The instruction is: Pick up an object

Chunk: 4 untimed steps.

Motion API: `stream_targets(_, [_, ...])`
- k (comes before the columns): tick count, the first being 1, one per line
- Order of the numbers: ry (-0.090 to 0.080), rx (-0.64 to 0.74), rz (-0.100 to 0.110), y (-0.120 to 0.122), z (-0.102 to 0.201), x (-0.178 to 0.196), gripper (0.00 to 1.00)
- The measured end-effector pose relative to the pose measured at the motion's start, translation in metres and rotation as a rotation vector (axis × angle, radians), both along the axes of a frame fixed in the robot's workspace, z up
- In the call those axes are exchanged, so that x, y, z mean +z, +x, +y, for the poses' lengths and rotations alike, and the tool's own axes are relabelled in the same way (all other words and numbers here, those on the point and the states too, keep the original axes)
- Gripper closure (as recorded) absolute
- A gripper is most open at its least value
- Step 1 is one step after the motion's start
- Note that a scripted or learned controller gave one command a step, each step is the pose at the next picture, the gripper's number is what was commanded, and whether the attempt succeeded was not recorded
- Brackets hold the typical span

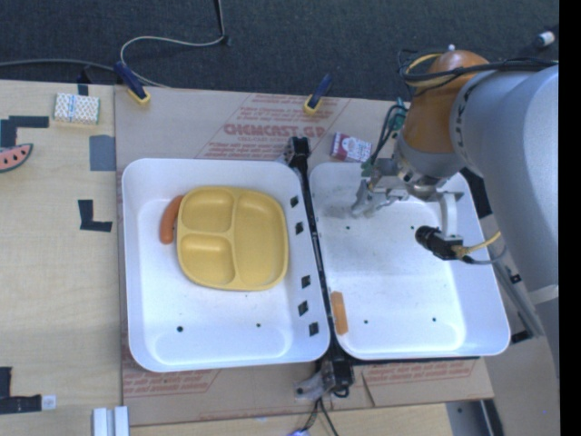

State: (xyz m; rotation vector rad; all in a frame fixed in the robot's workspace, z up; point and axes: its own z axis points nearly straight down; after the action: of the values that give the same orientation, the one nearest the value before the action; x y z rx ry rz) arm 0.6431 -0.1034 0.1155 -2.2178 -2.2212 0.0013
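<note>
My gripper (370, 198) hangs low over the far part of the right bin (408, 334), with the bin's bare floor under it. A small orange piece (338, 312) lies in that bin against its left wall, well toward the near side from the gripper. In the left bin (218, 343) a yellow divided plate (231, 237) lies flat. An orange sausage-shaped piece (168, 221) sits tucked against the plate's left edge.
A small red-and-white packet (349, 146) lies on the cardboard just beyond the right bin. Two clamps (132, 82) (318, 94) hold the cardboard's far edge. A speckled block (76, 108) and a watermelon-slice toy (14, 157) sit on the wooden bench at far left.
</note>
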Motion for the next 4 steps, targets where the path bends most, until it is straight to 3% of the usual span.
stream_targets(1, [0.000,0.000,0.000,0.000,0.000,0.000,0.00])
stream_targets(2, [-0.003,-0.002,-0.004,-0.032,0.005,-0.030,0.00])
stream_targets(3, [-0.004,-0.002,-0.006,-0.032,0.005,-0.020,1.00])
stream_targets(4, [-0.003,-0.002,-0.005,-0.032,0.005,-0.011,1.00])
